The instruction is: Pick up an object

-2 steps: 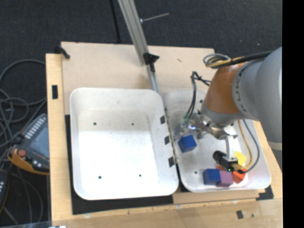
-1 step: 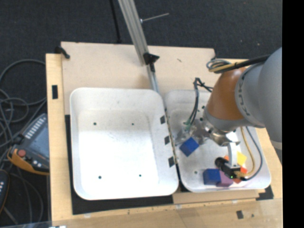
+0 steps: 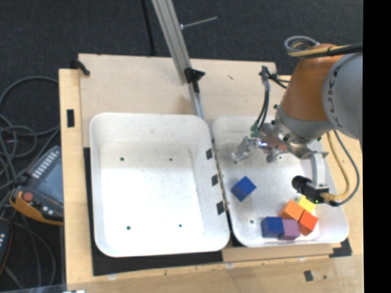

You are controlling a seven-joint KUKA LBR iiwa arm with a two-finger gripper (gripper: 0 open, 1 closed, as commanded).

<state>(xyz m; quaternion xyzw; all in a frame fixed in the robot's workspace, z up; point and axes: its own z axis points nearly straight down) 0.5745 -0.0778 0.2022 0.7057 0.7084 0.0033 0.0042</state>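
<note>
On my screen, a coil of dark cables and a grey-and-orange handheld pendant (image 3: 33, 188) lie on the floor at the far left, beside the pale wooden bench (image 3: 140, 81). Next comes the left shallow white plastic bin (image 3: 101, 139), its floor showing a few small dark dots. A slanted silver aluminium mast (image 3: 174, 35) crosses the top of the bench and ends near the seam between the two bins. In the right shallow white plastic bin (image 3: 241, 237), a small blue cube (image 3: 244, 187) sits alone near the middle, well apart from the rest. Above it and a little to the right hangs the metal two-finger gripper (image 3: 255, 146), over the upper part of that bin; I cannot tell how its pincer stands, and I see nothing held in it. Towards the bin's lower right corner a cluster of blocks lies close together: a darker blue cube (image 3: 272, 226), a purple cube (image 3: 291, 229), an orange block (image 3: 293, 210), a yellow block (image 3: 306, 204) and a red-orange block (image 3: 308, 222). The grey arm with its orange band (image 3: 305, 90) fills the upper right.
</note>
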